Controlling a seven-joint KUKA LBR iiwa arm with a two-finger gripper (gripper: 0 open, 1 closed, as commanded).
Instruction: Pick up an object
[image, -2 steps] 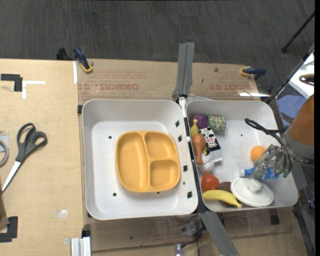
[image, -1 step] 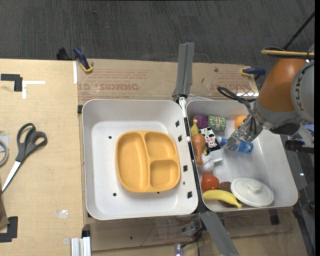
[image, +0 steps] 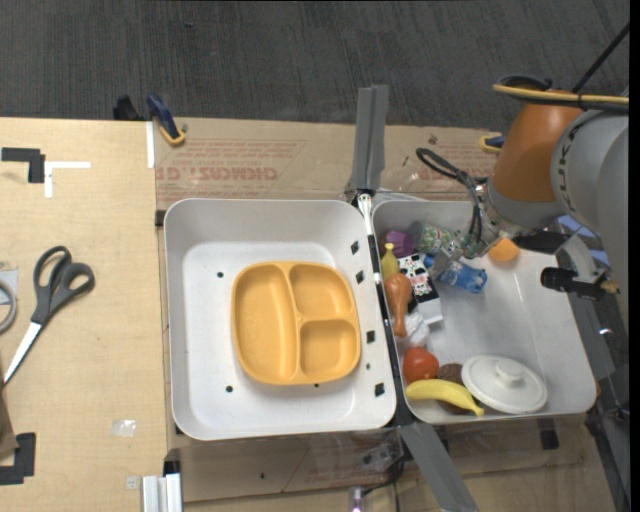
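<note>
— Pale wood runs under everything: the desk (image: 80, 400) carries a sheet of brown cardboard (image: 250, 160), two shallow white bins, and a pair of black-handled scissors (image: 45, 295) lying well off to the left.

— Where is the arm?

— Over the right bin (image: 560, 330), near its back edge. The claw (image: 472, 240) hangs low among the clutter there, just beside a clear crinkled wrapper (image: 438, 238) and a blue-capped bottle (image: 462, 275). Whether it is spread or pinched I cannot tell; the orange band and wrist hide its tip.

— So nothing lifted yet?

— I see nothing held. The candidates all sit in that bin: a small orange ball (image: 504, 250) just right of the claw, a purple piece (image: 398, 241) at the back left, a banana (image: 445, 395), a red tomato (image: 421, 362) and a white lidded dish (image: 505, 383) at the front.

— How would you do the grasp well?

— Choose something firm and compact. The ball is round and probably smooth, so it should be centred between the pads or it will squirt out. The wrapper looks thin and slippery, a poor bet. Descend straight, close slowly, and lift clear of the bin wall before moving off.

— And the left bin (image: 190, 330)?

— It holds an orange divided plate (image: 297, 323), glossy plastic with three rounded compartments, flat and wide, hard to pinch from above.
</note>
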